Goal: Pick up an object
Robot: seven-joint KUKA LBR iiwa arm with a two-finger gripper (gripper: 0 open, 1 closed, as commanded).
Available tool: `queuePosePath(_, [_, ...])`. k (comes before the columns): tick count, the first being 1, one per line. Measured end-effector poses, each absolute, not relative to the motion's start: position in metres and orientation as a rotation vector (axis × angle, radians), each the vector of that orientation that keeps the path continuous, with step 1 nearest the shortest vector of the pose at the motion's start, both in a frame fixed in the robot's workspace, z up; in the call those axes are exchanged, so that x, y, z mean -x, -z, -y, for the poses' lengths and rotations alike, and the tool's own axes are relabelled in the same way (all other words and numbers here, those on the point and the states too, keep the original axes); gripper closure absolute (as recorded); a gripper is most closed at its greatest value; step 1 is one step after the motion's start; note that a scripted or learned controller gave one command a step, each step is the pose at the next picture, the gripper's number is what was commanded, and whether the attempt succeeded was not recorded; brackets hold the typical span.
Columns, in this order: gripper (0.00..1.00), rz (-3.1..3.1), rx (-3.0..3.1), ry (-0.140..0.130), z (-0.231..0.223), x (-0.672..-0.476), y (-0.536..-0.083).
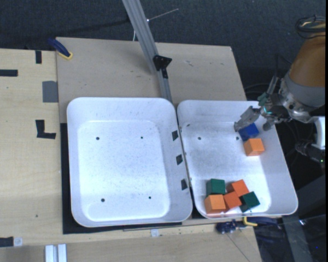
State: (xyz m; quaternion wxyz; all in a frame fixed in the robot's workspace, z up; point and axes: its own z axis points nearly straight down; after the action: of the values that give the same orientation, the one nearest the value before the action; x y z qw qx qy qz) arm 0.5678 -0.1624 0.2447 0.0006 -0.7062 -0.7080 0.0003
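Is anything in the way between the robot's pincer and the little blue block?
Nothing visible is. The grey metal pincer sits right at the small blue cube in the right white bin, at its upper left edge. A small orange cube lies just below the blue one, beside it, not between.

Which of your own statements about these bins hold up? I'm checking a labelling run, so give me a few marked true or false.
1. The blue block lies in the right bin. True.
2. The gripper is over the left bin. False: it is over the right bin, at the blue block.
3. An orange block sits just beside the blue block. True.
4. All the blocks are blue. False: a cluster of green and orange blocks lies at the right bin's near edge.
5. The bins are stacked. False: they stand side by side.
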Motion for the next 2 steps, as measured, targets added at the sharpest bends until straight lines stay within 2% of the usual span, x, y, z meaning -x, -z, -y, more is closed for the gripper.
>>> queuePosePath(1, [0.0, 2.224, 2.218, -0.001, 0.163, -0.568, -0.245])
queuePosePath(2, [0.0, 2.218, 2.216, -0.009, 0.168, -0.563, -0.182])
